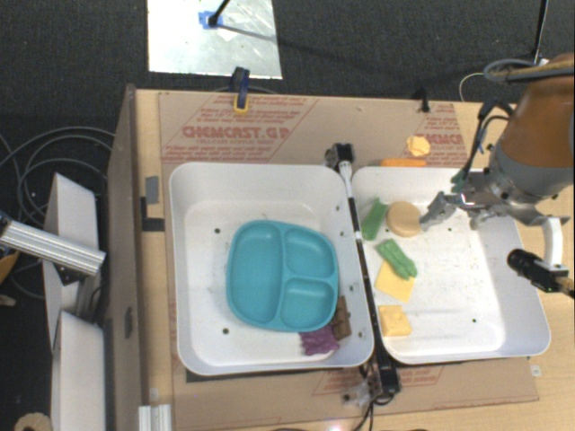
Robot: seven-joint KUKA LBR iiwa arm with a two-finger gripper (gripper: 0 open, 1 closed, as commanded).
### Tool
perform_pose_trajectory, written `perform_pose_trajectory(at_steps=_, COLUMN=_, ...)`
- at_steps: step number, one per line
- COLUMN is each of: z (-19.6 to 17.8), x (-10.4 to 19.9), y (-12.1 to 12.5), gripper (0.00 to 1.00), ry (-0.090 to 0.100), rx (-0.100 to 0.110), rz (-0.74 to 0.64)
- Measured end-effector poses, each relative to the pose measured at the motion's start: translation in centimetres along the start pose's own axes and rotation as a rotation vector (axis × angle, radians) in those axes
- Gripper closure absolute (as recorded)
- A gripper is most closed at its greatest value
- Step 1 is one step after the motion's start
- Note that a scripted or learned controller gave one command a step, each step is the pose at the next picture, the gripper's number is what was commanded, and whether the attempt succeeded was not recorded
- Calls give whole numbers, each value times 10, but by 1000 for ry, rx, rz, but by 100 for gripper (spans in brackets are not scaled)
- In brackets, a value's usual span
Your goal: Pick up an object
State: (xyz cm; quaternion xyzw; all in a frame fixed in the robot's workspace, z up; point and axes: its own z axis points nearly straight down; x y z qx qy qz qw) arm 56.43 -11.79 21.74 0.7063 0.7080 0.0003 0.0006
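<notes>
White bins: we see two shallow trays side by side on the bench, the left bin [269, 182] and the right bin [467, 317], their inner walls touching along the middle.
Arm: grey with an orange band, our arm [539, 142] reaches in from the right and hangs over the upper part of the right bin.
Blue plate: a sectioned plate [281, 275] lies flat in the left bin, with a small purple piece [316, 341] and a brown piece [342, 319] at its lower right edge.
Gripper: our gripper [458, 203] sits low over the right bin, just right of the tan round piece; we judge the fingers slightly apart with nothing between them, though the slant of the view leaves some doubt.
Green pieces: one green piece [373, 219] leans by the dividing wall, and a second green piece [396, 259] lies below it, overlapping the yellow wedge.
Yellow wedge: a flat cheese-like wedge [394, 283] lies near the left side of the right bin.
Tan round piece: the nearest target, a small disc [403, 218], touches the upper green piece and sits just beside our fingers.
Yellow cube: a small block [394, 321] lies below the wedge, apart from it.
Step in hand: we judge this is the approach before a grasp.
Doing it well: we should centre the fingers over the disc, come straight down, and close across its width without nudging the green piece or the wall.
</notes>
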Motion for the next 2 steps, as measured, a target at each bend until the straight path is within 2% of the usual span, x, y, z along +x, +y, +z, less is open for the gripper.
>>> perform_pose_trajectory(at_steps=1, z=140, x=28, y=-8, gripper=0, ry=2, rx=4, rz=-2)
perform_pose_trajectory(at_steps=2, z=122, x=26, y=-5, gripper=100, ry=1, rx=-2, rz=1)
